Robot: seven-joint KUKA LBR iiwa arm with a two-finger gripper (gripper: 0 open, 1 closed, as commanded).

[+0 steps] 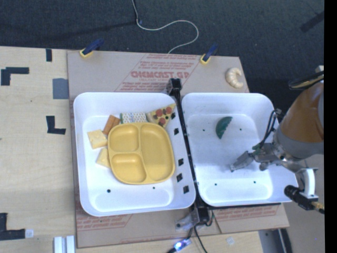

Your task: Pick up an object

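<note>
Low over the right bin (263,194), my gripper (235,166), whose opening I cannot tell, nears the green piece (224,126); next, I judge, comes centring over it.

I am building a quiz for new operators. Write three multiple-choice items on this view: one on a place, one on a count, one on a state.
1. Where does the green piece lie?
A. In the right bin
B. On the yellow tray
C. On the cardboard

2. How many compartments has the yellow tray?
A. Two
B. Three
C. Five

3. How does the gripper stand to the green piece?
A. Clamped on it
B. Lifting it above the bin
C. Apart from it, low in the same bin

Key: 1 A, it rests on that bin's white floor. 2 B, two wells above and one below. 3 C, bare white floor lies between them.
</note>
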